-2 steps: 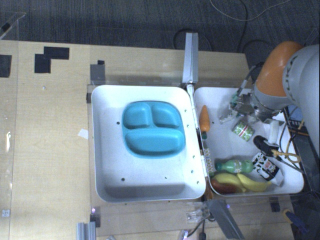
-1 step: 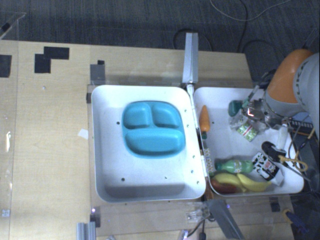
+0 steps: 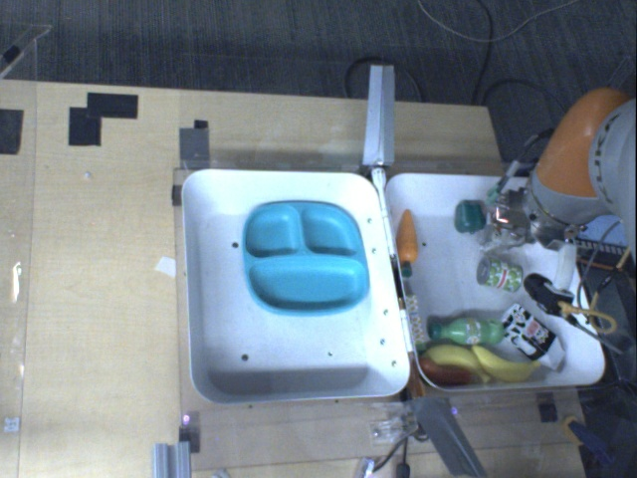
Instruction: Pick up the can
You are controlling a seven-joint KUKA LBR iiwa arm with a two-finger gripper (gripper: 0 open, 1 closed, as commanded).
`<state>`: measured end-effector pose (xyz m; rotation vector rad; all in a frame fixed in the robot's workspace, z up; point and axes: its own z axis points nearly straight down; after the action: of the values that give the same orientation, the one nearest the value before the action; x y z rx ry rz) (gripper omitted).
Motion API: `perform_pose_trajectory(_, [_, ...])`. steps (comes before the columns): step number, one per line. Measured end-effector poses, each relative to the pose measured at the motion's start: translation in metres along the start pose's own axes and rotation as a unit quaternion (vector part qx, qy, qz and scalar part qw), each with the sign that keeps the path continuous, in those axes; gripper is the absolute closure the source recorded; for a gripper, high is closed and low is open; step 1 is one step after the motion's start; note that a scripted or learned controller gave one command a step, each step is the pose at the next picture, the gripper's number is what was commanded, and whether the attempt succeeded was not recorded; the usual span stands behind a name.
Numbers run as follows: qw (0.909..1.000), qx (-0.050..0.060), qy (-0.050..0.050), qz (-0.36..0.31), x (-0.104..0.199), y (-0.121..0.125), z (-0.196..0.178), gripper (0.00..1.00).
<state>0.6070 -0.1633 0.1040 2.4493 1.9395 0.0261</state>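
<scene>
The can (image 3: 500, 273), silvery with a green label, lies on its side in the right bin (image 3: 438, 192), near the bin's middle right. My gripper (image 3: 505, 213) hangs over the bin's back right part, just behind the can and apart from it. A small teal cup-like thing (image 3: 469, 215) sits right beside the gripper on its left. The grey arm with its orange band (image 3: 579, 147) reaches in from the right.
An orange carrot (image 3: 407, 237) lies along the right bin's left wall. At its front are a green bottle (image 3: 466, 329), yellow bananas (image 3: 495, 361), a red fruit (image 3: 446, 372) and a black-and-white carton (image 3: 528, 333). The left bin (image 3: 214, 267) holds a blue divided plate (image 3: 304, 255).
</scene>
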Motion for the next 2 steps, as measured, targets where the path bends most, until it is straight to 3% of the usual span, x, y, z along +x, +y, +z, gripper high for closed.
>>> perform_pose_trajectory(1, [0.9985,0.007,-0.001,-0.055,-0.0023,0.0173,0.0159,1.0])
perform_pose_trajectory(2, [0.9985,0.008,-0.001,-0.055,-0.0026,0.017,0.0164,0.0])
